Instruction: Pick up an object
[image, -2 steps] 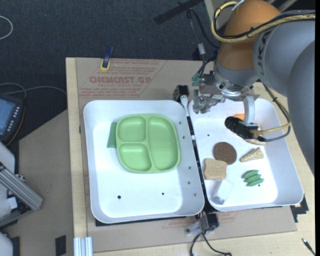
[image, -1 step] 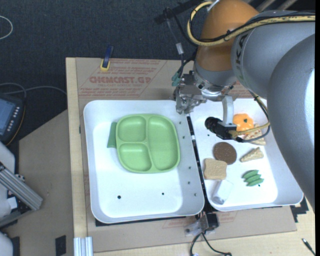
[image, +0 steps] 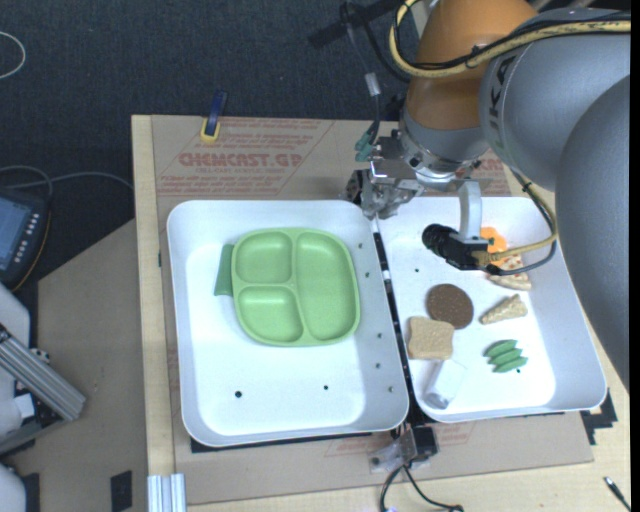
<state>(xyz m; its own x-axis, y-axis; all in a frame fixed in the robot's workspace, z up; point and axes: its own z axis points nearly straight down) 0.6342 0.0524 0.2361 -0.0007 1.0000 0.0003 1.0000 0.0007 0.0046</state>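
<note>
My gripper (image: 378, 203) hangs over the far end of the rim between the two bins, with nothing visible in it. The right bin (image: 560, 340) holds several small food items. A brown round cookie (image: 449, 305) lies near its middle, with a tan bread slice (image: 431, 338) just in front of it. A pale wedge (image: 505, 309) and green pods (image: 505, 355) lie further right. A white piece (image: 447, 382) sits near the front edge. An orange bit (image: 491, 238) and a tan piece (image: 508, 260) lie at the back.
In the left bin (image: 200, 380) a green divided plate (image: 296, 286) lies on a darker green sheet (image: 223, 272). The big grey arm (image: 560, 110) looms over the right bin's far right side. A cardboard sheet (image: 250, 150) lies under both bins.
</note>
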